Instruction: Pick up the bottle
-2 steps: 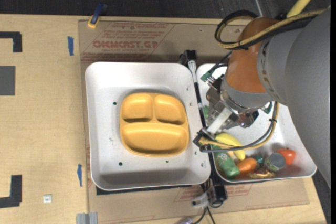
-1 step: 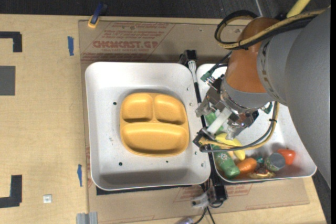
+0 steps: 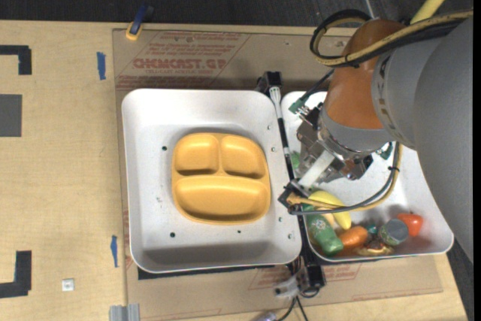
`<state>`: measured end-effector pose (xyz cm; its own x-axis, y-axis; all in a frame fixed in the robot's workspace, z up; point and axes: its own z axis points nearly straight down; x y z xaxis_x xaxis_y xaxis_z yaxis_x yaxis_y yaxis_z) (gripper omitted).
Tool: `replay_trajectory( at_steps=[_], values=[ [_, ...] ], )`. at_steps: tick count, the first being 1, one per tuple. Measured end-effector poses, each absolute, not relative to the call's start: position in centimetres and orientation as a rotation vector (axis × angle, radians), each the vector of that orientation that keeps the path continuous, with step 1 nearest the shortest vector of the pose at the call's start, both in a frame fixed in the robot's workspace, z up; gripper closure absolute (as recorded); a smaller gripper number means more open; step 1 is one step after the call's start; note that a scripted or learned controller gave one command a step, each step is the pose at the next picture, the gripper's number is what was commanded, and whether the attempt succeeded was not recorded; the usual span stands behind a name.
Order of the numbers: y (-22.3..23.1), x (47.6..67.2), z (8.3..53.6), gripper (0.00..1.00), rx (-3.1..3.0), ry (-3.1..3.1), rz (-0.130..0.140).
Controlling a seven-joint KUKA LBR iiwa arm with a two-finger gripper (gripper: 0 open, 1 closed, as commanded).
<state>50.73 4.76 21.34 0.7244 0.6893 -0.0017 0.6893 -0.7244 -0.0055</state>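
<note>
A yellow divided tray (image 3: 222, 178) sits centered in the left bin (image 3: 143, 162). The gripper (image 3: 301, 188) hangs over the right bin (image 3: 436, 225), toward its 9 o'clock edge; I cannot tell its grip. The green bottle (image 3: 325, 236) lies at 7 o'clock there, beside a banana (image 3: 334, 208) and a tomato (image 3: 411, 222).

We see the arm (image 3: 391, 86) reaching into the right bin (image 3: 432, 214), its gripper (image 3: 304, 188) low at that bin's left wall. Just beside the gripper lies a banana (image 3: 331, 201); past it sit a green bottle (image 3: 325, 234), a carrot (image 3: 353, 237) and a tomato (image 3: 410, 222). Left of that bin, the other bin (image 3: 143, 162) holds a yellow tray (image 3: 222, 177).
</note>
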Motion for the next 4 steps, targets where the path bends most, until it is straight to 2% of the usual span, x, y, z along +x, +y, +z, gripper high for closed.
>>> replay_trajectory(
  at_steps=[1,2,3,4],
  values=[
    [1.0,56.7,30.6,1.0,-2.628,-1.722,-0.001],
    [6.7,52.4,27.2,1.0,-2.758,-1.498,0.005],
    [9.0,47.9,18.4,1.0,-2.443,-1.971,0.004],
    [3.1,48.0,29.2,1.0,-2.337,-2.1,-0.001]
  ],
)
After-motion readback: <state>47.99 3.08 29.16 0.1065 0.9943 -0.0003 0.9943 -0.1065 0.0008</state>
